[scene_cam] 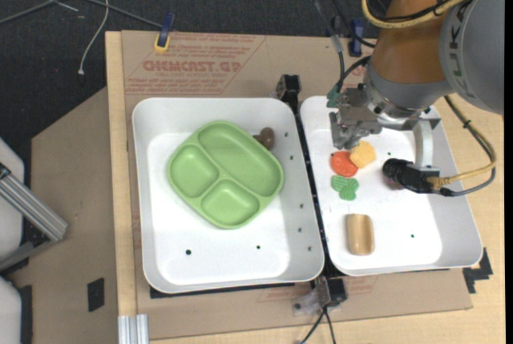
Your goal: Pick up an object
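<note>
My gripper [350, 139] hangs over the back left part of the right bin [457, 246], its tips just above an orange-red toy [345, 164] and beside a yellow piece [364, 154]. Below those lies a small green toy [346, 188]. A tan cylinder-like piece [360, 233] rests nearer the front of the same bin. The arm's wrist hides what lies directly under it.
In the left bin [160, 254] sits a green divided plate [226, 173], with a small brown object [266, 138] at its back right rim. A black clamp [288, 85] stands between the bins at the back. Cardboard edges the bench.
</note>
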You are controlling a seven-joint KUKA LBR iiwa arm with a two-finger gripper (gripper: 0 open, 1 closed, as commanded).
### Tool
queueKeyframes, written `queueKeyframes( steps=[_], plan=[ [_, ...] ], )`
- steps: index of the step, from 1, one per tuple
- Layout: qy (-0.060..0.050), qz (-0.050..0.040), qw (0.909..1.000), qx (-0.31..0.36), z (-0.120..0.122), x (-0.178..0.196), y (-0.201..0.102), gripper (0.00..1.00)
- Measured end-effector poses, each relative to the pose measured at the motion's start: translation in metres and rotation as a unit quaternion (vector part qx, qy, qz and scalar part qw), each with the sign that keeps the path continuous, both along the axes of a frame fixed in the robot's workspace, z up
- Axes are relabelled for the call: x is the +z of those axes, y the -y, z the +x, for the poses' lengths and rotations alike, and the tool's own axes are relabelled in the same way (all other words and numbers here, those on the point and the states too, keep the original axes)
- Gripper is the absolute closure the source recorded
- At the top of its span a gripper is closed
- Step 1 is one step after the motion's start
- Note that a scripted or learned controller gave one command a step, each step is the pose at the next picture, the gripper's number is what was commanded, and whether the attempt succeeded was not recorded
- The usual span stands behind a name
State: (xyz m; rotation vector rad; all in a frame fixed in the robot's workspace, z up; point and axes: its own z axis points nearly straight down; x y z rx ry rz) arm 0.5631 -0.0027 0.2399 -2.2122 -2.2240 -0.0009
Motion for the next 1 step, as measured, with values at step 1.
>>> queueKeyframes(
  steps=[1],
  plan=[
    [-0.001, -0.0003, 1.0, 0.0, -0.0174, -0.017, -0.0468, 1.0]
  ],
)
